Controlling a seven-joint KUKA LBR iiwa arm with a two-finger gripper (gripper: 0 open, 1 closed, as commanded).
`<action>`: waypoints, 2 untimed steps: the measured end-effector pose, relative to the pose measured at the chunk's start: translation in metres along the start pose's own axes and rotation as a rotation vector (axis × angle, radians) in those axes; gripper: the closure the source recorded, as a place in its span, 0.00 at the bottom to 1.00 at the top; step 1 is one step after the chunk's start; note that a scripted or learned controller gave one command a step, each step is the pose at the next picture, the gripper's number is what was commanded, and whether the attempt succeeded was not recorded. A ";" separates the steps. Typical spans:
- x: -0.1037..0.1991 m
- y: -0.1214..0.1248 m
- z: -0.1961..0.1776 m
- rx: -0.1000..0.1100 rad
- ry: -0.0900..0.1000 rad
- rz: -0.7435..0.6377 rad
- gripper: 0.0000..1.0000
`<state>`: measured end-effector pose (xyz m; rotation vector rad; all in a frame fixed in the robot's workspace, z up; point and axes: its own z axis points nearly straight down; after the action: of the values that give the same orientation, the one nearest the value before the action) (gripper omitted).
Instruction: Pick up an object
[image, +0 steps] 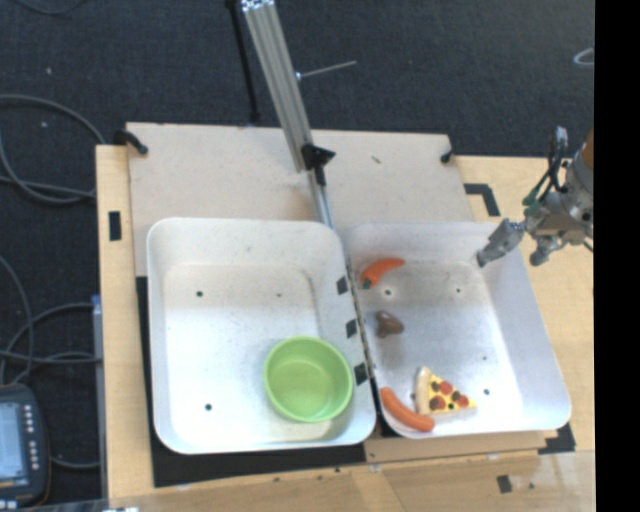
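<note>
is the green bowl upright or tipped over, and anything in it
Upright and empty: the green bowl shows its open mouth and bare green inside.

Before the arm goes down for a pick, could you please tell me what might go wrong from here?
The gripper sits over the right bin's upper right edge, far from every item, so a straight descent would likely grab nothing. The orange carrot-like piece and the sausage lie against the bin's left wall and front rim, leaving little finger room. The pizza slice lies flat and beside the sausage, so a grasp may slip or nudge both.
</note>
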<state>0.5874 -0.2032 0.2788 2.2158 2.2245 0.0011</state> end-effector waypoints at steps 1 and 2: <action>0.000 0.000 0.000 0.000 0.000 0.000 0.00; -0.002 0.005 0.044 0.005 -0.002 0.004 0.00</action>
<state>0.5926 -0.2054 0.2350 2.2211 2.2221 -0.0061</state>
